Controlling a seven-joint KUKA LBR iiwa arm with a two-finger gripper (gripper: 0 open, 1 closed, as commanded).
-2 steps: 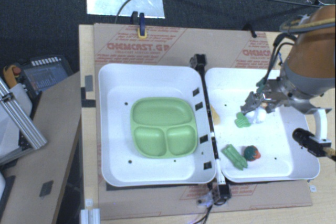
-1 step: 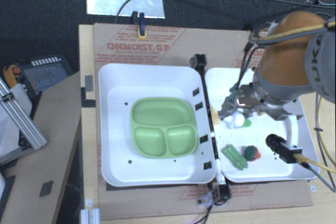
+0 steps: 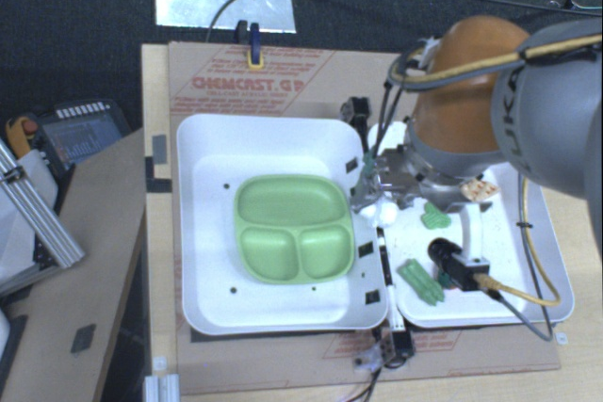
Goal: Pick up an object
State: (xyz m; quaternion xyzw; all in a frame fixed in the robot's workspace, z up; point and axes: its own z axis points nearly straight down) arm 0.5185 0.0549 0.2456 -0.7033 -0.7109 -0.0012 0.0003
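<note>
Gripper [image 3: 375, 193] hangs low at centre frame, over the right bin's [image 3: 504, 242] left edge, presumably hunting the green piece [image 3: 419, 281] nearby. Gripper opening: cannot tell.

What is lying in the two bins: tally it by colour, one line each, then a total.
Green: 3, a divided plate in the left bin, a small piece and a longer piece in the right bin.
Tan with red marks: 1, a small item in the right bin.
Total: 4.
</note>
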